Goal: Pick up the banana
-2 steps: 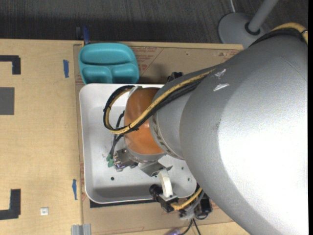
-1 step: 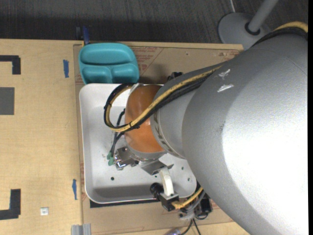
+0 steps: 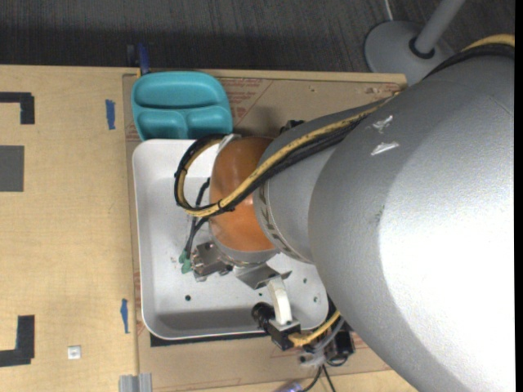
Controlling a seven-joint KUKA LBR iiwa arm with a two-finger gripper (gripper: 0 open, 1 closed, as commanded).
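Tool [image 3: 204,261] state unclear, low over white bin [image 3: 155,219], teal tray [image 3: 180,104] beyond.

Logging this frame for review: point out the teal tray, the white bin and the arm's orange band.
teal tray [image 3: 181,104], camera view, on its top surface above the two hollows.
white bin [image 3: 159,219], camera view, on its bare floor left of the arm.
orange band [image 3: 237,211], camera view, on the band's lit side.

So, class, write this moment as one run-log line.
arm: reaching over white bin | orange band: above bin | teal tray: behind bin, on bench | banana grasp: not confirmed
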